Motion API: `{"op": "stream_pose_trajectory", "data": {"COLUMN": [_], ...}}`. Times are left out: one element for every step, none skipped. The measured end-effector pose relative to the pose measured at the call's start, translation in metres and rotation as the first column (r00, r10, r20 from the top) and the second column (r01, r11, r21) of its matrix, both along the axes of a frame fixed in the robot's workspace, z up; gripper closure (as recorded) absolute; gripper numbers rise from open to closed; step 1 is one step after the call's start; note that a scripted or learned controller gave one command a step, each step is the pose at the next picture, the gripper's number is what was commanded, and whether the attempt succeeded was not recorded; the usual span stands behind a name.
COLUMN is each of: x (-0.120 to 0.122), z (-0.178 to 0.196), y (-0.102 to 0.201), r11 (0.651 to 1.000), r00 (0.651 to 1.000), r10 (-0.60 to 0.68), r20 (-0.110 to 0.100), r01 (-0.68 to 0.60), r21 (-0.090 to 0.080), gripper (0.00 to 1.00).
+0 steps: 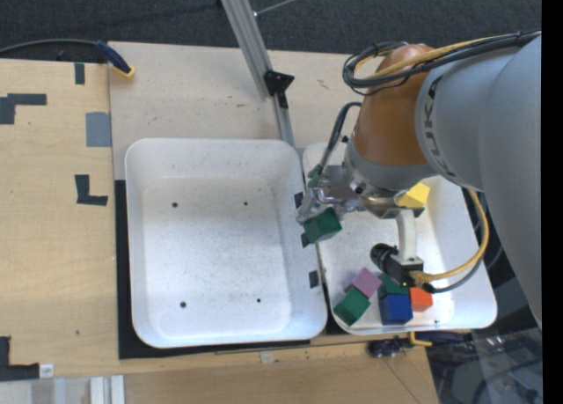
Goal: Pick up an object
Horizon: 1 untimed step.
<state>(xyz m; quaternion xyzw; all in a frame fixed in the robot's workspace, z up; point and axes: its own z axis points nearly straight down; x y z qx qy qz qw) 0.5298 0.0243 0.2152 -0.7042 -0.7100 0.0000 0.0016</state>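
Object: a dark green block [322, 225], seemingly between the fingers of the gripper [321, 209], above the inner rim of the right bin [466, 310] beside the left bin [211, 244].
Fingers: closed down onto the green block, as far as the slanted view lets me judge.
Risk: the hold looks shallow and off-centre; a jerk could let the block twist free onto the rim or the tabletop [53, 244].
Orientation: block tilted, long axis running roughly from lower left to upper right.
Others: second green block [353, 306], purple block [365, 285], blue block [396, 306], orange block [421, 298], yellow block [417, 194] in the right bin.
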Motion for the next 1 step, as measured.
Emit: {"op": "stream_pose_trajectory", "data": {"x": [0.0095], "z": [0.0111], "y": [0.0531], "r11": [1.000], "r00": [1.000], "r10": [-0.001], "r20": [0.001], "r01": [0.001], "r21": [0.000], "gripper": [1.00]}}
